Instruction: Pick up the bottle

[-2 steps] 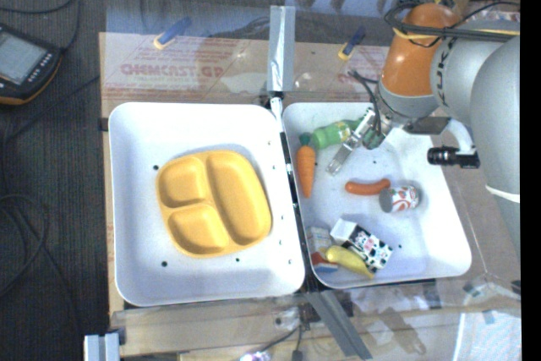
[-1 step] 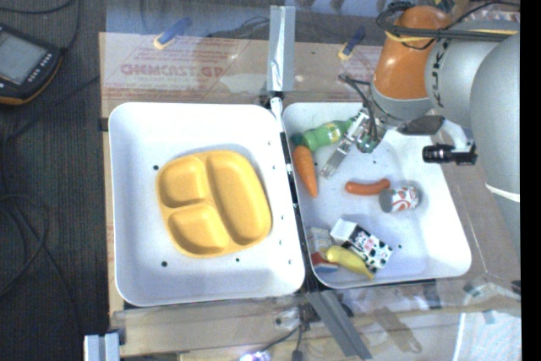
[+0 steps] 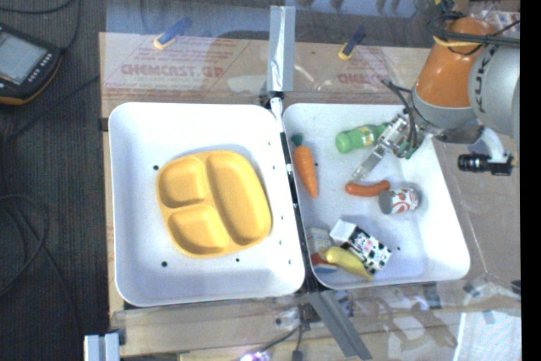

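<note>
Camera view: gripper (image 3: 390,141) low in the right bin (image 3: 448,220), at the green bottle (image 3: 362,138).

We note the bottle lying on its side in the bin's upper part, its cap end toward the arm. The gripper sits right at that end, touching or nearly so; whether its fingers are spread or pressed together we cannot tell, and we see no bottle between them. Just below lie a sausage (image 3: 368,188) and a small round ball (image 3: 399,199); a carrot (image 3: 305,169) rests by the left wall. The left bin (image 3: 135,207) holds a yellow divided tray (image 3: 215,202). We judge this the approach-and-grasp step, lift not yet begun. Next calls for a firm pinch across the bottle's body, then a straight rise clear of the sausage.
</note>
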Controlling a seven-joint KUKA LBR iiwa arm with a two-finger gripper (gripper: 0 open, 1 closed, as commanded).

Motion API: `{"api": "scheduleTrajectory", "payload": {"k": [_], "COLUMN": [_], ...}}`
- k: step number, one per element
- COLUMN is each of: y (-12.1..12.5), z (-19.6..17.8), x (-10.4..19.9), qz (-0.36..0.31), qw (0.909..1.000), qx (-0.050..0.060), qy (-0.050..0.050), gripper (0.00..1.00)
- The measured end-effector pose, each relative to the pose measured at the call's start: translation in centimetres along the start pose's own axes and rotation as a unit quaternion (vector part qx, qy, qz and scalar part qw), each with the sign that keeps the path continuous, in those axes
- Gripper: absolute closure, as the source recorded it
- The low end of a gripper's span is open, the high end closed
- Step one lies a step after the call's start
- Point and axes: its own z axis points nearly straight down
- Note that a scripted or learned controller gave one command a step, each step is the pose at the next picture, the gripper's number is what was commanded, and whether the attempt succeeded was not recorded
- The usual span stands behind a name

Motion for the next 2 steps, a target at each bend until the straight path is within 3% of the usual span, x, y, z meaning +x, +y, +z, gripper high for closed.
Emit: {"api": "scheduleTrajectory", "payload": {"k": [1,2], "y": [6.2,7.5], "z": [-3.6,-0.1], "x": [2.7,5.3], "qz": [-0.109,0.003], "qw": [0.9940,1.0000], "qx": [0.004,0.006], "qy": [0.008,0.006], "gripper": [0.00,0.00]}}
